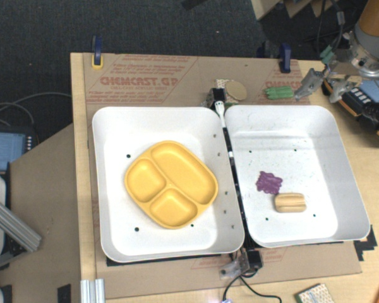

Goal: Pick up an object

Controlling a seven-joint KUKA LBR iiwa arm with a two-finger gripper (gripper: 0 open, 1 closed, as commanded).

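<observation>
On the desk (82, 169) two white bins are set. In the right bin (341, 169), toward its front edge, a bun (290, 202) lies lengthwise left-right, well apart from the gripper (316, 81) at the back right corner.

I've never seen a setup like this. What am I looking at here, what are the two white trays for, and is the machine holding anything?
One camera looks down at a slant on a bench. Two shallow white bins sit side by side. The left white bin holds a yellow plastic plate with three compartments. The right white bin holds a small purple grape-like toy and, just below it, a tan bread-roll-shaped toy. The grey robot arm's gripper hangs at the upper right, beyond the bins. Nothing shows between its fingers, so nothing is picked up yet.
</observation>
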